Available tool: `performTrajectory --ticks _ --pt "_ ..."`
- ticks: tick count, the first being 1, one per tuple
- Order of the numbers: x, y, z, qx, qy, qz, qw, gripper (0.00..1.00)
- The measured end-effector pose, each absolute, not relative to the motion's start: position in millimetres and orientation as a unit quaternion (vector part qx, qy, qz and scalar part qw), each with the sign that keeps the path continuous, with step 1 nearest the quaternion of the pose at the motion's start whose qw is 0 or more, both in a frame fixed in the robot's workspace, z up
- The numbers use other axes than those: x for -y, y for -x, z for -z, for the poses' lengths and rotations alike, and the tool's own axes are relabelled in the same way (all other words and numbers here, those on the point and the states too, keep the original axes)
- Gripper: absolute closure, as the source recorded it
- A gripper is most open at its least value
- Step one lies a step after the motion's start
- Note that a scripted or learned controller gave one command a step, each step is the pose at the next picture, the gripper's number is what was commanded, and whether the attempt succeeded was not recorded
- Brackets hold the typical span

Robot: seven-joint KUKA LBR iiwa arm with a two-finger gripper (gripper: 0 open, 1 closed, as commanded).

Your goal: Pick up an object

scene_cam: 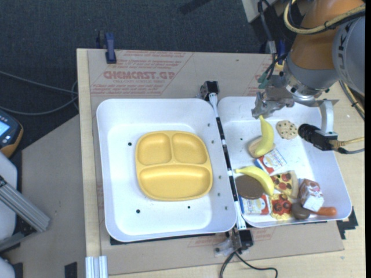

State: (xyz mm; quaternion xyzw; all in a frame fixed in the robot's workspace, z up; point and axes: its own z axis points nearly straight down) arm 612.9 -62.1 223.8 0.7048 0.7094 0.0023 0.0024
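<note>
My gripper (267, 106) hangs over the back left part of the right bin (335, 172). Directly under it a yellow banana (262, 139) stands on a slant, its upper tip reaching up to the gripper. The arm covers the spot where they meet, so a grip is not visible. A chocolate-chip cookie (286, 130) lies just right of that banana. A second banana (259, 176) lies nearer the front, beside a brown disc (250, 187).
The front of the right bin also holds a pizza slice (283, 191), a wrapped brown item (310, 193) and a small sausage (324, 211). A yellow divided plate (173, 165) sits in the left bin (116, 155). A black cable fitting (316, 135) juts in at the right.
</note>
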Motion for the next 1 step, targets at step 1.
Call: performTrajectory --ticks 1 --pt "-14.4 -585.8 -222.8 -0.709 -0.705 0.0004 -0.002 1.0"
